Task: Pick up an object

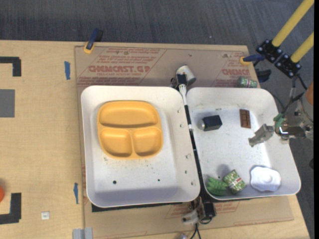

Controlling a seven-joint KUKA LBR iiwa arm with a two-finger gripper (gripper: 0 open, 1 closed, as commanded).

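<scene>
My gripper (259,135) hangs over the right side of the right bin (227,101), reaching in from the right edge, with nothing seen in it. Left of it, a black block (212,122) and a small brown block (244,118) lie on the bin floor. Along the near edge sit a green leafy item (216,184), a crumpled green and white packet (235,180) and a white rounded object (264,178). The white object is just below the gripper in the view.
A yellow divided tray (130,128) lies in the left bin (92,148). A small green can (246,82) rests on the board behind the right bin. Yellow rods with black clamps (279,56) stand at the top right.
</scene>
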